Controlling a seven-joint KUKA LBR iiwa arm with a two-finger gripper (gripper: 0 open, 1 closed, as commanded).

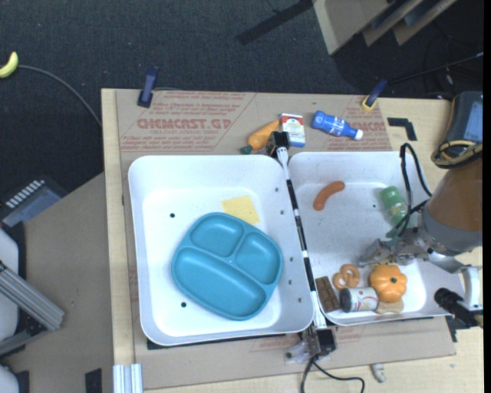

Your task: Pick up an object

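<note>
Blue tray (226,265); yellow sponge (242,207); orange pumpkin (387,282); orange-red sausage (328,193); white bins (146,230).

A pale wooden surface (192,123), printed with red lettering, sits on dark carpet (69,46). A thin cable (73,88) trails across the floor at left. Beige furniture (376,19) juts in at top right, and blue clamps (147,87) grip the board's far edge.

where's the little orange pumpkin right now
The pumpkin sits in the right bin, near its front edge, beside the pretzel and just below the gripper.
</note>
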